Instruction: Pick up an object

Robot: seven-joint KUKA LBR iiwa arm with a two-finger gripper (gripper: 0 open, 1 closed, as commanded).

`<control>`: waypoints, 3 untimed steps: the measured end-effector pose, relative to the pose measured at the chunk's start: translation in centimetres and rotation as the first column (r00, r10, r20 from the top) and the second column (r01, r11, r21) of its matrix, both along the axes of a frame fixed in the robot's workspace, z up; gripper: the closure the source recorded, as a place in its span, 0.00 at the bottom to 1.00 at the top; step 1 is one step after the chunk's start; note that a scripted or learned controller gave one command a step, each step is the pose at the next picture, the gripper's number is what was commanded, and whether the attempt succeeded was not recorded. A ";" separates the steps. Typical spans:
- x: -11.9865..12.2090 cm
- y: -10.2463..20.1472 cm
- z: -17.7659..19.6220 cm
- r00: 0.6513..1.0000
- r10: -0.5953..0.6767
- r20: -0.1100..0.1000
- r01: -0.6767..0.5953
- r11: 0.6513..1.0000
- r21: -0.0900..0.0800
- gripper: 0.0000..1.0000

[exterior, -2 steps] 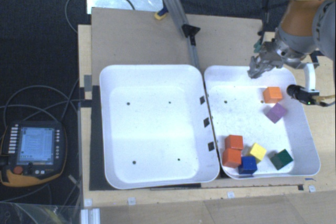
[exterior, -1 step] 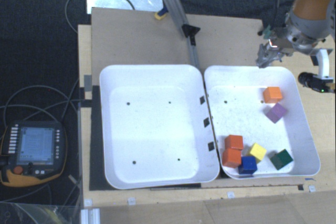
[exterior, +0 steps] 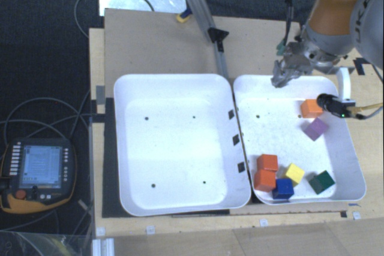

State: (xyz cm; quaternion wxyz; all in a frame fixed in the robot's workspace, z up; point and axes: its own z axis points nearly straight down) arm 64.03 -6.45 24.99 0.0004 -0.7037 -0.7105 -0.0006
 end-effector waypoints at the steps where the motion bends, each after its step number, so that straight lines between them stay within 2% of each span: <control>1: -0.9 4.7 -1.0 1.000 0.000 -0.001 0.000 1.000 0.000 1.00; 3: -4.6 15.9 -2.4 1.000 0.002 -0.002 -0.002 1.000 0.001 1.00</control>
